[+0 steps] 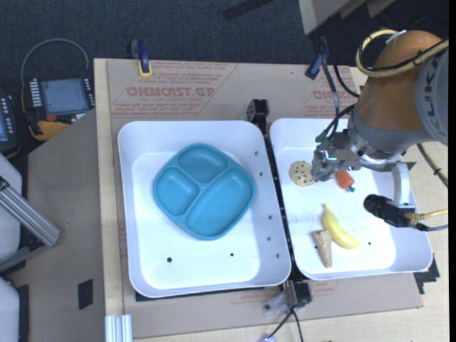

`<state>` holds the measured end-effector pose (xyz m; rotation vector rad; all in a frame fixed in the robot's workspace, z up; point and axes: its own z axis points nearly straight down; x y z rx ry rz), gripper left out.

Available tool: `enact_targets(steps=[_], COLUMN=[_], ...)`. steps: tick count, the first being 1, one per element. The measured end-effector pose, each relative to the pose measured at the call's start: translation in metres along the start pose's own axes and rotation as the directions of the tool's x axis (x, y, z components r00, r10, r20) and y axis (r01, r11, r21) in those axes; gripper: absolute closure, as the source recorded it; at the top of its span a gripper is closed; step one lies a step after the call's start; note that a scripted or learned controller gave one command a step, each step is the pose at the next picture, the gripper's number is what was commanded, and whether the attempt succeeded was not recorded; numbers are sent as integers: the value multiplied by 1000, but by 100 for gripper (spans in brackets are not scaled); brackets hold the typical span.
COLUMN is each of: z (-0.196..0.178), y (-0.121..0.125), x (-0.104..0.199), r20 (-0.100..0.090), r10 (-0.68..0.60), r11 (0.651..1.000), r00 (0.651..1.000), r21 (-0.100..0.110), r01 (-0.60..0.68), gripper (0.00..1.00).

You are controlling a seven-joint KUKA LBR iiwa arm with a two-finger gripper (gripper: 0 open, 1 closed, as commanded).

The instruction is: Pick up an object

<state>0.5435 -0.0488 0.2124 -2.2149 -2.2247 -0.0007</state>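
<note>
A: Gripper [325, 164] position?
B: Low over the right bin [413, 258], just beside the cookie [302, 173]. Fingers open or closed: cannot tell.
A: Other items there?
B: Orange piece [345, 181] by the gripper; banana [338, 229] and beige piece [323, 247] nearer the front. Blue plate [204, 189] in the left bin [142, 262].

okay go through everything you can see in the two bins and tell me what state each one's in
Blue divided plate: right way up in the left bin, nothing in its compartments.
Cookie: flat in the right bin.
Banana: on its side, untouched.
Tan piece: beside the banana.
Orange object: next to the gripper.
Gripper: low over the right bin.
</note>
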Motion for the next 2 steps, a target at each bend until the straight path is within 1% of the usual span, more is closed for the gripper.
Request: enact_targets(steps=[1,2], z=[6,11], y=[3,-1], x=[60,111], r20=[-1,0], r10=[-2,0], r11=[1000,1000], r00=[1000,1000], r21=[2,3], r01=[2,0], gripper=[100,100])
